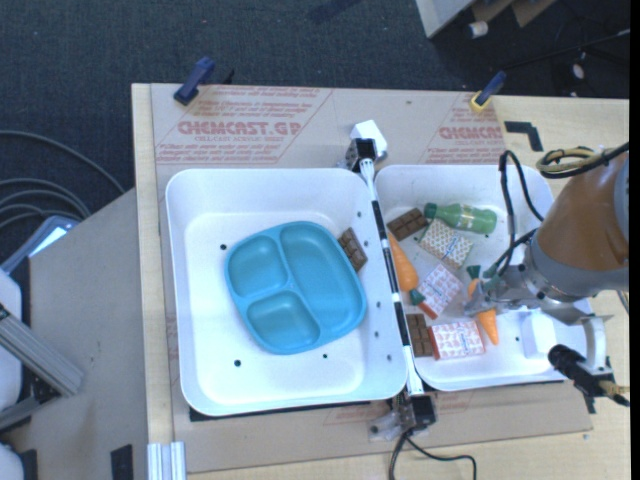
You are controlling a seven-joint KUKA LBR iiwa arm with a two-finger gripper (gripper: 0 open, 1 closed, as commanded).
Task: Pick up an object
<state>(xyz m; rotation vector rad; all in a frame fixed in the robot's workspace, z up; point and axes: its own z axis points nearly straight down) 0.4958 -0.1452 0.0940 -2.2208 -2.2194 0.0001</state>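
In right bin (520, 366), gripper (487, 290) low over clutter — grip state cannot tell. Small carrot (486, 326) at its 6 o'clock: light, stiff, slick, tapered — grasp mid-body.

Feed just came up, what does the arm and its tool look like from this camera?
The arm is a thick rounded body, orange band over a grey wrist section. Black cables loop from it across the right bin. The tool below the wrist is small, dark and metallic.
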